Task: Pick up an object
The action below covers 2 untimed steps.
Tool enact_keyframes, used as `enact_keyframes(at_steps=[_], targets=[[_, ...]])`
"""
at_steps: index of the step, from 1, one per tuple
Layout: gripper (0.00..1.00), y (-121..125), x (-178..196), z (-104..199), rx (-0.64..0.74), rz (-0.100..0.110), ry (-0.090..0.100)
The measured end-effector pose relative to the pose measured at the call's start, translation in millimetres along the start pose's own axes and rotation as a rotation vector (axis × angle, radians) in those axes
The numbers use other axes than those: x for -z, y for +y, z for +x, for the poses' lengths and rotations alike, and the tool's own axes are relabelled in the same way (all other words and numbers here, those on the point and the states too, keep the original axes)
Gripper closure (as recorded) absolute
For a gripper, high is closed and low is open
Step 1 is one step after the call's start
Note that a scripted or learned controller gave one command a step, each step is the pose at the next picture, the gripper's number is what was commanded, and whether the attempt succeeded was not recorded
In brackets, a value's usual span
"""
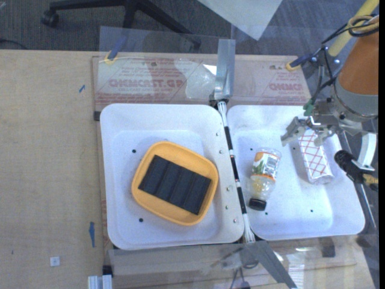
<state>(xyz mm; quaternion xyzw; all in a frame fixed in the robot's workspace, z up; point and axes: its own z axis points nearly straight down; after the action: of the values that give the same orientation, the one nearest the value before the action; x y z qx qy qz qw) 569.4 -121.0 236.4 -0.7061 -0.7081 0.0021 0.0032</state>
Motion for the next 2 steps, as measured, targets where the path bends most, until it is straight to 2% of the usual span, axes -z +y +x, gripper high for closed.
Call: enact_keyframes(at_steps=[1,2], targets=[[0.0,-16,-120,26,0.033,-0.002,0.0],[0.0,-24,-147,24,0.082,-0.018,0.0]])
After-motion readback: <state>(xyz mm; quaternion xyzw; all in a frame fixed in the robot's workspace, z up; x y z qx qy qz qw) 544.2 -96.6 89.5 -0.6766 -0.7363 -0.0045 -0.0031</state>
